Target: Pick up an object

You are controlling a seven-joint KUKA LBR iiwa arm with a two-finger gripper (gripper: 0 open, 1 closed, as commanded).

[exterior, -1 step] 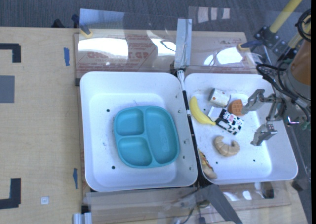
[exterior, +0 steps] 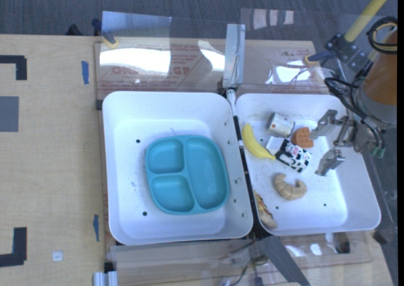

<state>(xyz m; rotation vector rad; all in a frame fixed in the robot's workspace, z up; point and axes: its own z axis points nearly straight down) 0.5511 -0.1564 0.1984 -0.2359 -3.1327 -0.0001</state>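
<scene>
Glossy white right bin (exterior: 360, 206) under spread, empty metal end effector (exterior: 329, 141), beside curved banana (exterior: 254, 143).

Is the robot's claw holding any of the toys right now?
No. The end effector hangs open over the right bin, with nothing between its fingers. The banana and croissant lie untouched.

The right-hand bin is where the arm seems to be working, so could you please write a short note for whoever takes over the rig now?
Pincer: open, nothing between its fingers, over the right side of the right bin.
Things there: banana, croissant, black-and-white patterned item, small orange piece, small box; a brownish item lies at the bin's lower left edge.
Left bin: a blue divided tray.
Done: nothing lifted.
Left: choose an object, close on it, raise it.
</scene>
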